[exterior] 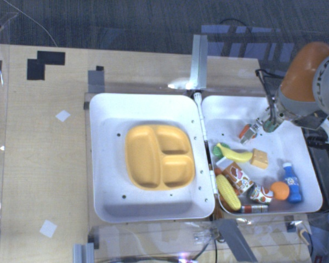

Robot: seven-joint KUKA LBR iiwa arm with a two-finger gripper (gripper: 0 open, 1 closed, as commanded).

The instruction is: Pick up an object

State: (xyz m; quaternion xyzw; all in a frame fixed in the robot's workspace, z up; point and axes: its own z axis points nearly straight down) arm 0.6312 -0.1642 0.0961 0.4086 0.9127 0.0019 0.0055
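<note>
My gripper (251, 130) hangs over the upper middle of the right bin (296, 141), reaching in from the right below the orange band. A small orange piece (244, 131) sits between its fingertips, and the fingers are shut on it. Just below lie a yellow banana (236, 153) and a tan block (259, 158). Further toward the front are a corn cob (228, 192), a printed carton (239, 178), an orange ball (280, 190) and a blue bottle (291, 182).
The left bin (107, 147) holds a yellow divided plate (158, 156) at its middle. A metal divider (205, 147) separates the two bins. A red marker (255, 207) lies against the right bin's front wall.
</note>
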